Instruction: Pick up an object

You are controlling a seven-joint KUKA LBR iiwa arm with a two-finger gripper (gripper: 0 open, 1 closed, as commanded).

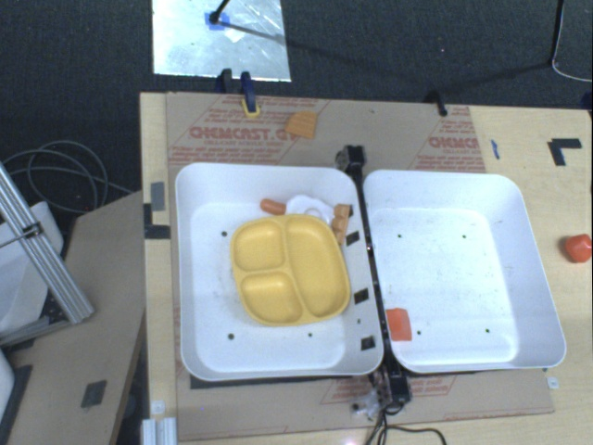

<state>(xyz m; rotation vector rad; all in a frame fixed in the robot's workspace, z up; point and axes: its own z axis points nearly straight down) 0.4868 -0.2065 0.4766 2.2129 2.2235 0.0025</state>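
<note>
A yellow divided plate (287, 270) lies in the left white bin (204, 276). Just behind the plate sit a small orange sausage-shaped piece (272, 207), a white object (307, 208) and a small tan block (341, 219). In the right white bin (519, 248), an orange-red block (397, 324) rests at the near left corner.
A tan piece (301, 124) lies on the cardboard behind the bins, near a blue and yellow clamp (248, 92). An orange-red object (577, 247) sits on the bench right of the right bin. A shiny metal sheet (220, 26) lies on the floor beyond.
</note>
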